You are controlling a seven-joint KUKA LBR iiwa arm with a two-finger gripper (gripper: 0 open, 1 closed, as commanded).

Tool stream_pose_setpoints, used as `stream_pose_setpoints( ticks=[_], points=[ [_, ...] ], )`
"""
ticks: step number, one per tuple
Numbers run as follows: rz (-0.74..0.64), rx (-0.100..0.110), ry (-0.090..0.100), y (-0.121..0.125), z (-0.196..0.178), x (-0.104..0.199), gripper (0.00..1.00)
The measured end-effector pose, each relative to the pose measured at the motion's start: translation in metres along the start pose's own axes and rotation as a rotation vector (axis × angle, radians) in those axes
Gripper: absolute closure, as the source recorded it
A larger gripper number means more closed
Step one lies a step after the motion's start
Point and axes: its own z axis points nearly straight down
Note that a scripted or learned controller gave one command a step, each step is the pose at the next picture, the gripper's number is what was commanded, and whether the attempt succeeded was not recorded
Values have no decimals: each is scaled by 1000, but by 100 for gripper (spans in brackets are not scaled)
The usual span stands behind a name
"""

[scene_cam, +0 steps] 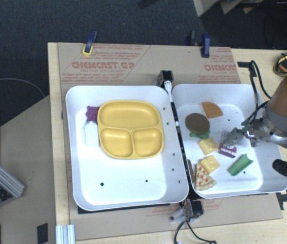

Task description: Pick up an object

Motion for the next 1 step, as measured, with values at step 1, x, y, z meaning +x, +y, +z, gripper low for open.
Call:
stream_pose_setpoints(
  ticks=[1],
  points=[
    [0, -7, 2, 3, 28, 1, 0]
  ],
)
